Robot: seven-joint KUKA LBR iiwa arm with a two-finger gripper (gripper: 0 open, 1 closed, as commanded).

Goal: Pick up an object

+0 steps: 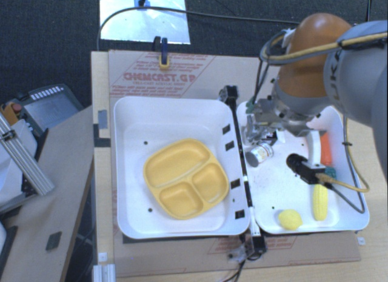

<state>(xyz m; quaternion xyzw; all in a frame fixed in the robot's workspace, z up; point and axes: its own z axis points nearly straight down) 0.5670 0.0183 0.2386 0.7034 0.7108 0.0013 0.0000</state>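
— While I've got the feed up, go biggest first. What fills it?
— Grey arm (359, 62) reaching in from the right, with its orange band (312, 47) hanging over the far end of the right bin (276, 193).
— Next?
— Left bin (130, 171), touching the right bin along a shared middle wall. Inside it I see a yellow divided plate (185, 177) with three compartments, lying flat and turned at a slant, toward the near right part of the bin floor.
— Claw?
— Gripper (257, 134) is low over the right bin's far left corner, close to the middle wall. I cannot tell whether it's released or clenched, too cluttered there.
— Holding anything?
— Can't say it is. A small silver can (260, 153) lies on its side just beside the gripper, on the near side of it, on the bin floor.
— Other pickable stuff, bigger to smaller?
— All in the right bin. Corn cob (319, 202) near the front right, lying lengthwise. Orange carrot (326, 147) along the right wall, beyond the corn. Lemon (290, 219) at the front, just left of the corn cob, apart from it. Silver can is the smallest.
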